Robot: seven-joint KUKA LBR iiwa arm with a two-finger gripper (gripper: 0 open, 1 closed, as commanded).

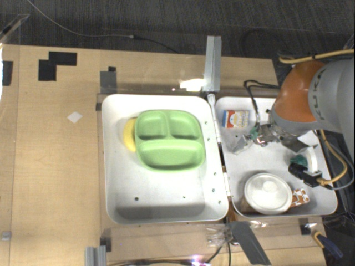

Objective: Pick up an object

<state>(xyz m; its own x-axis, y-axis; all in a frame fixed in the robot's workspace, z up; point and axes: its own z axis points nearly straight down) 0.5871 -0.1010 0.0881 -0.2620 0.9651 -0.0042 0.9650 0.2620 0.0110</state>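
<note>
My hand hovers low in the right bin, just below a small carton at the bin's far end; whether it is open I cannot tell. The carton looks light, stiff and crushable, best gripped across its narrow sides.

You see two bins side by side on the bench. In the left bin, well apart from the gripper, a divided tray lies toward the far half, with a banana tucked under its left edge. In the right bin, the gripper sits near the far left part. A small carton lies just behind the fingers; a bowl rests in front of them, near the front wall, with a small packet touching its right side.
</note>
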